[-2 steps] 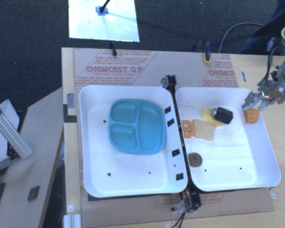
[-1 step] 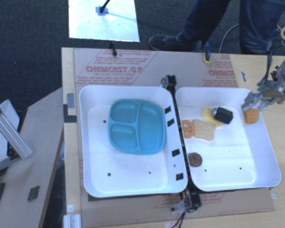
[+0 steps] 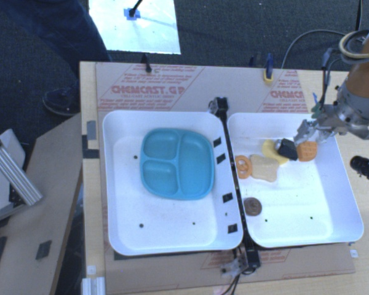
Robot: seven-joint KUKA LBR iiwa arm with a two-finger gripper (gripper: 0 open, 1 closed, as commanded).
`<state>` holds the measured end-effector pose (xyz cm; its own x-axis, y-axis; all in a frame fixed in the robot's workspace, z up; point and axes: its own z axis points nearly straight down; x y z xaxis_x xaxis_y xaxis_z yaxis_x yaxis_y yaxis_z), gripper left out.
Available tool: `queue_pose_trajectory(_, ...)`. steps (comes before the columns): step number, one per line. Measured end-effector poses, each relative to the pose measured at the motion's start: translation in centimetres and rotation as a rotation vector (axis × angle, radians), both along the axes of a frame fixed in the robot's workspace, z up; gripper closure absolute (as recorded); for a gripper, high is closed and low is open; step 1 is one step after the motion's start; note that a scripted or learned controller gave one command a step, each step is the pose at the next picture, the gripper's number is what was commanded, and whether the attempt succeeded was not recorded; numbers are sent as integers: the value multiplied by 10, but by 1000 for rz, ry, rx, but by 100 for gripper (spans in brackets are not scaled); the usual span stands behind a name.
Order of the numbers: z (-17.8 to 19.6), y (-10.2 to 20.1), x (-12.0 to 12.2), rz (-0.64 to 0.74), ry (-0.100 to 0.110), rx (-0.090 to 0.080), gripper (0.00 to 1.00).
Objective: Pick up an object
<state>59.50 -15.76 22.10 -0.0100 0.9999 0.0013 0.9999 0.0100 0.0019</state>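
In the right bin (image 3: 332, 226) lie several small food-like pieces. A yellow piece (image 3: 271, 147) and an orange lump (image 3: 307, 152) sit toward the back. A pale bread-shaped piece (image 3: 264, 168) and an orange pretzel ring (image 3: 242, 165) lie near the divider, and a brown round disc (image 3: 253, 206) lies nearer the front. My gripper (image 3: 308, 134) reaches in from the right and hangs just above the orange lump and the yellow piece. Nothing is visibly held.
The left bin (image 3: 123, 226) holds a blue divided plate (image 3: 175, 163). A black clip strip (image 3: 227, 165) runs along the seam between the bins. The front half of the right bin has open floor around the brown disc.
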Motion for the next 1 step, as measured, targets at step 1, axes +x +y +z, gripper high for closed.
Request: queue_pose_trajectory(1, -10, 53, -11, 0, 2, 1, 100)
